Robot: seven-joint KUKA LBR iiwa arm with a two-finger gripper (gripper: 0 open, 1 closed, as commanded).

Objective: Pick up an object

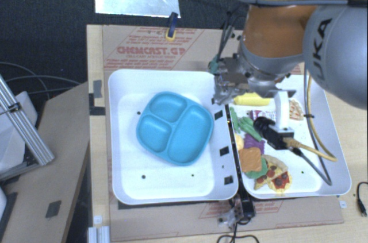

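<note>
1. The things open to picking lie in two white bins set side by side on the counter (63, 144).
2. A blue plate (174, 127) with three compartments lies flat near the middle of the left bin (115, 138), turned at a slant to the bin's walls.
3. The right bin (336, 176) holds a cluster of toy food along its left side.
4. A yellow piece (251, 100) lies at about 11 o'clock in that bin.
5. A green leafy piece (246, 123) lies below it at about 9 o'clock, touching a purple piece (256, 146).
6. An orange-brown round piece (250, 159) sits at about 7 o'clock, with a pizza slice (277, 174) just beside it at about 6 o'clock.
7. The end effector (224, 92) hangs over the wall shared by the two bins, at about 1 o'clock from the blue plate and just left of the yellow piece.
8. How far open it is cannot be told, as the arm's grey and orange wrist (282, 18) covers much of it.
9. Nothing can be seen in its grasp, and I cannot tell whether it touches the yellow piece or the bin wall.
</note>
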